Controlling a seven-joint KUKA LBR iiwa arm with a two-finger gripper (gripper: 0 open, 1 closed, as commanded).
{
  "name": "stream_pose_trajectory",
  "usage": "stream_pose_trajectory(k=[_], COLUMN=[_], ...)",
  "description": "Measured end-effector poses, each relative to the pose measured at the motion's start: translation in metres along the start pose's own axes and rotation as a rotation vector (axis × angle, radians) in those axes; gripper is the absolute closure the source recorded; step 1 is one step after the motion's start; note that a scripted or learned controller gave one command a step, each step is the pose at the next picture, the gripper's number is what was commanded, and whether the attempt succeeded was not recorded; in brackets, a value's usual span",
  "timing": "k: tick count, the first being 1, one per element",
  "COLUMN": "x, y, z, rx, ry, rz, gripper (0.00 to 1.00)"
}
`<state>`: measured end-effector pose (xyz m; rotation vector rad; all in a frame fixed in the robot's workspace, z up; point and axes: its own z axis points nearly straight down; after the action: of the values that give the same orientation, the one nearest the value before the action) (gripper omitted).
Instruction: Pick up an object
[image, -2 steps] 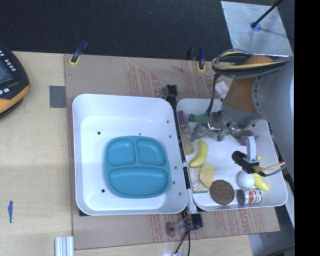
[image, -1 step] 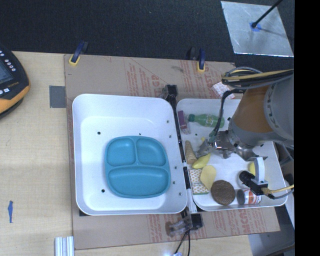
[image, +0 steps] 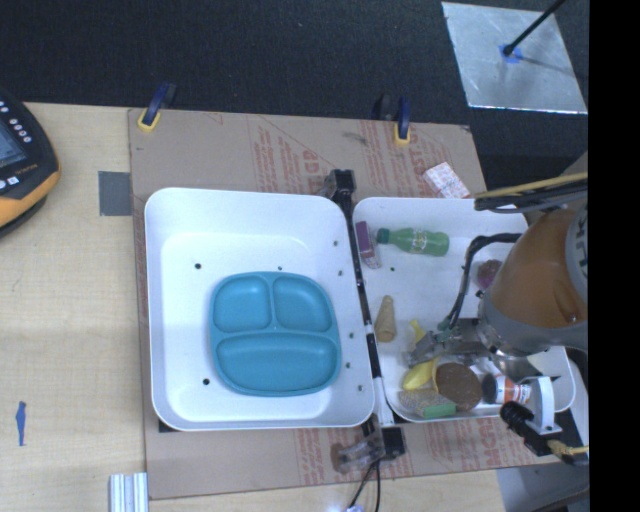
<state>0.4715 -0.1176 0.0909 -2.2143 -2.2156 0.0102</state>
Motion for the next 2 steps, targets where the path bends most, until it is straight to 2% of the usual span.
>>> stream_pose_trajectory(k=[1,2], x=[0.013,-0.063], y=[0.004,0.142], z=[0.0,-0.005], rx=[-0.006,-0.023], ry=[0.0,-0.009], rz=[-0.006,-0.006], gripper=[0.0,0.0])
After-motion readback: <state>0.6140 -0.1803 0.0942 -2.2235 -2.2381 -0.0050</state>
